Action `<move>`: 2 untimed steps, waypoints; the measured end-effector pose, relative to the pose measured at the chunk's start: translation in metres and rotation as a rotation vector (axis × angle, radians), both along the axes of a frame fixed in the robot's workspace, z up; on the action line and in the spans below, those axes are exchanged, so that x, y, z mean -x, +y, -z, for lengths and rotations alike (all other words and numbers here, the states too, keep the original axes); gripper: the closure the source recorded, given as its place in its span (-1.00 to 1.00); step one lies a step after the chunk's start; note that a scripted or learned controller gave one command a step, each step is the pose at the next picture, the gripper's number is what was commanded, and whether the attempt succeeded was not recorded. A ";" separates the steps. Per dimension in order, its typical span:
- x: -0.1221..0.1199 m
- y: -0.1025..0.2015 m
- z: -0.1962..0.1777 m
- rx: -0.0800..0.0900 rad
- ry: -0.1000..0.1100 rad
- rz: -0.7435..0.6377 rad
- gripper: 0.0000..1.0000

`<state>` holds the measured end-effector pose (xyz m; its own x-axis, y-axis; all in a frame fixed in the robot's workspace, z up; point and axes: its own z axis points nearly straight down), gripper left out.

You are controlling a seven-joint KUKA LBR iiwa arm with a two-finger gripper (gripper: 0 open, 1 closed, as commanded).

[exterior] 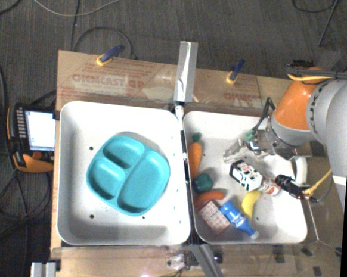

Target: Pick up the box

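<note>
Bottle (239,219) and banana (250,202) are lying nearest in the right bin (297,234). Farther back, the box (246,174) is sitting just below the gripper (243,146), not between its jaws, which are standing apart, holding nothing.

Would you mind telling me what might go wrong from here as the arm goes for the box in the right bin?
1. The box lies wedged among the blue bottle, the orange-red item and the banana, so the fingers may catch a neighbour instead.
2. The gripper hangs nearer the black-and-white toy than the box, so a descent here would likely miss.
3. The box sits near the right bin front wall, leaving little finger room.
</note>
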<state>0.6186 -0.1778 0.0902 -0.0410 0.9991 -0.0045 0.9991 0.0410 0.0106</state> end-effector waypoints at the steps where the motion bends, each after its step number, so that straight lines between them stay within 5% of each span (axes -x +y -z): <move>1: -0.016 -0.033 -0.001 -0.018 0.004 0.094 -1.00; 2: -0.017 -0.035 -0.010 -0.006 -0.002 0.091 1.00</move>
<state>0.6355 -0.2128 0.1005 0.0503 0.9987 0.0018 0.9987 -0.0504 0.0123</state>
